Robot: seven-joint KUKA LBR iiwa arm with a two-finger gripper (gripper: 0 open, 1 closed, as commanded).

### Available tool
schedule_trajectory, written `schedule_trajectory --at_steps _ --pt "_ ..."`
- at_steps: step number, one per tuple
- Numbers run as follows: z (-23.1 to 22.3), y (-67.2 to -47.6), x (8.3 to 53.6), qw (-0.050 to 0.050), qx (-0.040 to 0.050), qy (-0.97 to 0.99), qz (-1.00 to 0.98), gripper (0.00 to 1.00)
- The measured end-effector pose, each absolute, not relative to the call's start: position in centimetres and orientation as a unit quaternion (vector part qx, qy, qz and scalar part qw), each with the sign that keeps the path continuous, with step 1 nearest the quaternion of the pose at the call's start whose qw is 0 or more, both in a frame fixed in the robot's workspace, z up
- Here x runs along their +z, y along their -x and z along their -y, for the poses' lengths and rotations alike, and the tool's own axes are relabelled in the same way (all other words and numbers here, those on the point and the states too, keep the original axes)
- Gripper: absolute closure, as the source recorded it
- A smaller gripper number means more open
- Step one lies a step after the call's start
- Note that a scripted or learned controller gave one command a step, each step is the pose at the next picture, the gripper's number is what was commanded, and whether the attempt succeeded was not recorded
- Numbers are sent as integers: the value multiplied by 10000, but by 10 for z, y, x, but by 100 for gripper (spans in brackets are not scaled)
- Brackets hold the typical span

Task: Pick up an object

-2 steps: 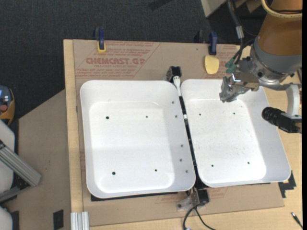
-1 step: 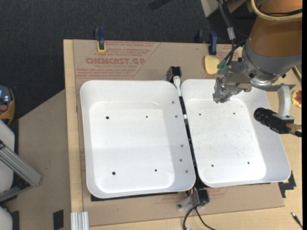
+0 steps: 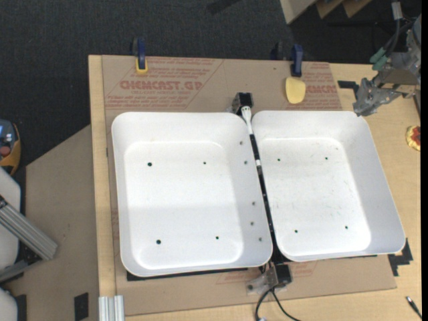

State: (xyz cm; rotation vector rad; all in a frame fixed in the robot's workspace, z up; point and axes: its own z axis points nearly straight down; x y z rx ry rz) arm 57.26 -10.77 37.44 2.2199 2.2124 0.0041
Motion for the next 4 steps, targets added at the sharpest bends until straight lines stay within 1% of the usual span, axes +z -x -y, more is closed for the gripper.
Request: schedule_trajectory --at_steps 1,2,3,4 --pt "53 -614 308 -8 -1 -7058 -7084 100" --pt "49 -598 336 15 10 -7068 -7074 100" --pt "-3 -648 259 -13 -5 -7054 -7089 100" --pt "25 -651 313 19 12 -7073 -7069 100"
